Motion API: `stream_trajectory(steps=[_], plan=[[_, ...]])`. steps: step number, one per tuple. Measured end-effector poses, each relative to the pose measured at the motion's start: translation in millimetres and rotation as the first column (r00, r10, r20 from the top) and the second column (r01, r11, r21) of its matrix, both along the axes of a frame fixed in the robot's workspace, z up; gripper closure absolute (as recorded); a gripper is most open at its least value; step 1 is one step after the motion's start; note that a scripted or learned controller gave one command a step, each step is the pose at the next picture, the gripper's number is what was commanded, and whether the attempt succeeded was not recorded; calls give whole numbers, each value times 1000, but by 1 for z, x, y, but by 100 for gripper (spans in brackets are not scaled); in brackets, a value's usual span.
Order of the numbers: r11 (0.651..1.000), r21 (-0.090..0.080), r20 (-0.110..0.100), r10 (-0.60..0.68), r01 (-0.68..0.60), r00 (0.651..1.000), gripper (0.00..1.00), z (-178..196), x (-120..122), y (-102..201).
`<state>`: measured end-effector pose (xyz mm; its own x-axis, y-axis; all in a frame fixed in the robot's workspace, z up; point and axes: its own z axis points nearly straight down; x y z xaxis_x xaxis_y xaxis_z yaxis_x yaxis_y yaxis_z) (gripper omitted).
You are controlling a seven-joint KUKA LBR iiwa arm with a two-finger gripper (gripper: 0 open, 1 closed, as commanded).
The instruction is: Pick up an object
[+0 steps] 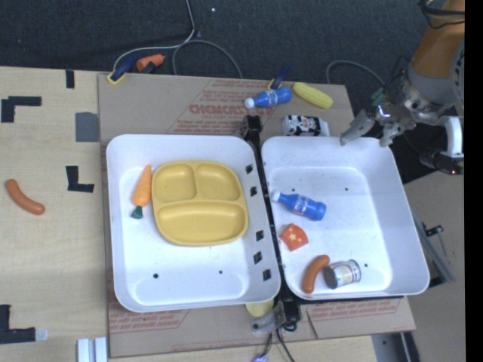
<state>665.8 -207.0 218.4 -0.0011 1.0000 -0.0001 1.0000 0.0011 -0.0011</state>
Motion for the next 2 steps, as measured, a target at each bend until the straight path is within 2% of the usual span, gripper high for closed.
stream_trajectory(steps=[1,2], plan=[[1000,4,-13,-1,1,1000,0,-112,-60,36],[1000,-8,8,-1,1,1000,0,-133,-91,92]])
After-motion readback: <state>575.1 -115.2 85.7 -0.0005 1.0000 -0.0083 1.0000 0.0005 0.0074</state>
